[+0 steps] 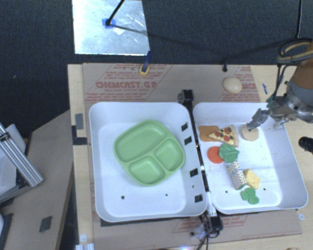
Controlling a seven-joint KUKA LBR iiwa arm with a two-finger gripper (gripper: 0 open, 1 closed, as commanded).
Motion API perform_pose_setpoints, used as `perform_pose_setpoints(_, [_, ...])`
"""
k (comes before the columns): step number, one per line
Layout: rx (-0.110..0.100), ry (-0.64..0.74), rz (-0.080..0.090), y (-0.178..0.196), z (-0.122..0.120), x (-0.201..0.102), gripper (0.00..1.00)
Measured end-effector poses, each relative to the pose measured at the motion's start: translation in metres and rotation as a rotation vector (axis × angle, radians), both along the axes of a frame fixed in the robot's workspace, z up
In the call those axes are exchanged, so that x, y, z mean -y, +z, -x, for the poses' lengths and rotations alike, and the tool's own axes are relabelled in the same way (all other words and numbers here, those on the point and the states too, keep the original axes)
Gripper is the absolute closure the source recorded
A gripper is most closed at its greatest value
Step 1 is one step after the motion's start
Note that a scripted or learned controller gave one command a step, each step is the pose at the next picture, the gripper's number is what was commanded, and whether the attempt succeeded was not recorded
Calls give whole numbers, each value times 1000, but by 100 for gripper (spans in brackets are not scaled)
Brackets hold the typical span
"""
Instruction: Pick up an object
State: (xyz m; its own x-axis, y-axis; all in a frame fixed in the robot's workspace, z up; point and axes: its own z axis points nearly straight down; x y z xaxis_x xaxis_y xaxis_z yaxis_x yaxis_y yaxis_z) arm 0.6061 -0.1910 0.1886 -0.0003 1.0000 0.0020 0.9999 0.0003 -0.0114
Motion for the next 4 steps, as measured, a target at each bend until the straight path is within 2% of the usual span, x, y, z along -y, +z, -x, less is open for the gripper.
perform_pose_setpoints(1, [13,3,3,9,-3,-1,0])
perform_pose_setpoints(3, [11,1,3,-89,-7,15,0])
perform_pose_setpoints(4, [13,2,3,-104,-8,15,0])
